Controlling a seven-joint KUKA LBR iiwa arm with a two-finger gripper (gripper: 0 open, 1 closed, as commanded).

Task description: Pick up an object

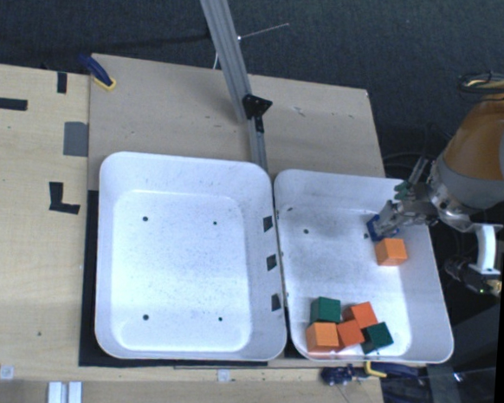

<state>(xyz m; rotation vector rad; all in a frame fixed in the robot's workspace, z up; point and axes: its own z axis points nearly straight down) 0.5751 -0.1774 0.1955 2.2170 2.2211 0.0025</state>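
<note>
The left bin [115,177] lay beside the right bin [298,187]. Near the right bin's front edge sat a cluster of orange and green blocks [346,325]. Toward its far right corner, the gripper [389,223] hung just above a lone orange block [391,252]; whether its fingers were released or clenched could not be told.

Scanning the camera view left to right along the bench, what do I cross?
Left white bin → right white bin → lone orange block by the pincer → grey arm with orange band.
</note>
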